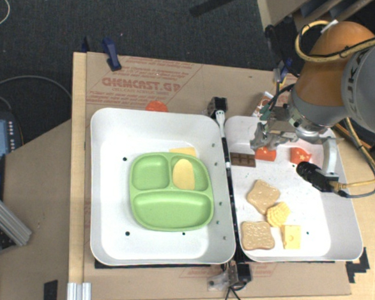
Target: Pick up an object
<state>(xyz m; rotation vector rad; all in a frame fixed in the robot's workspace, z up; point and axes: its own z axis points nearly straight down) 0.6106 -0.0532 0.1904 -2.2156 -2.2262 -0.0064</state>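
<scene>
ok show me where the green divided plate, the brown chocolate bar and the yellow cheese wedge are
green divided plate (164, 212): camera view, its large lower compartment.
brown chocolate bar (242, 159): camera view, middle of its top face.
yellow cheese wedge (291, 237): camera view, centre of its flat top.

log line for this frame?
arm: over right bin | gripper: above red piece | grasp: unclear | green tray: left bin

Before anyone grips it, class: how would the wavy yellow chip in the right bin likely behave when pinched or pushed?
The wavy yellow chip looks flat and thin, so probably light and hard to pinch. It overlaps a tan bread slice, so pushing it may well nudge that too. Its ridges might resist sliding.
</scene>
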